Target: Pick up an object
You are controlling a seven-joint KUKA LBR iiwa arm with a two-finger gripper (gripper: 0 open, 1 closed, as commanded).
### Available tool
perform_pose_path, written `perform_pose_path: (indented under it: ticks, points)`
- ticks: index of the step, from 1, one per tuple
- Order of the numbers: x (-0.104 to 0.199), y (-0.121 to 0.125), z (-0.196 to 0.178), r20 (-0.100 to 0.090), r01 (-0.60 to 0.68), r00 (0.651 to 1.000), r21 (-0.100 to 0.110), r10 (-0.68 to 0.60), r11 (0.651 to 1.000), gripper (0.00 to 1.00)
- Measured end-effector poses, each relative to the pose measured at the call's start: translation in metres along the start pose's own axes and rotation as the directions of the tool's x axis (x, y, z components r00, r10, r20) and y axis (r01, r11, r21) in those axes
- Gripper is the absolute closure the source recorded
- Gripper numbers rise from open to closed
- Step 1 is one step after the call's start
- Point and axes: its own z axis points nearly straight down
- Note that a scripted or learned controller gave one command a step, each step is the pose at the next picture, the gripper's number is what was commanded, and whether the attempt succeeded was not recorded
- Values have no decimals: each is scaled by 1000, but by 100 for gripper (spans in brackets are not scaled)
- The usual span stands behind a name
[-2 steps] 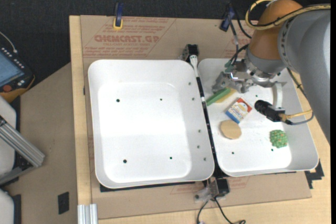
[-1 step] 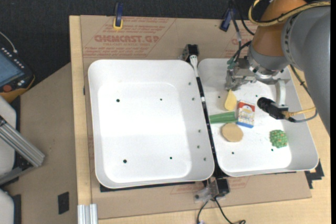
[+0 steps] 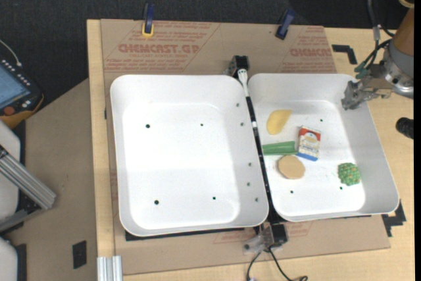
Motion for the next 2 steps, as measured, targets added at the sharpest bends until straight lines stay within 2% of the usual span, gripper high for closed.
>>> perform_pose_path:
  ticks: [1, 2]
  points:
    - [20, -122, -71, -10, 5, 1000, 10, -5, 1000, 100]
    - [44, -106, -199, -4, 14, 1000, -8, -14, 1000, 100]
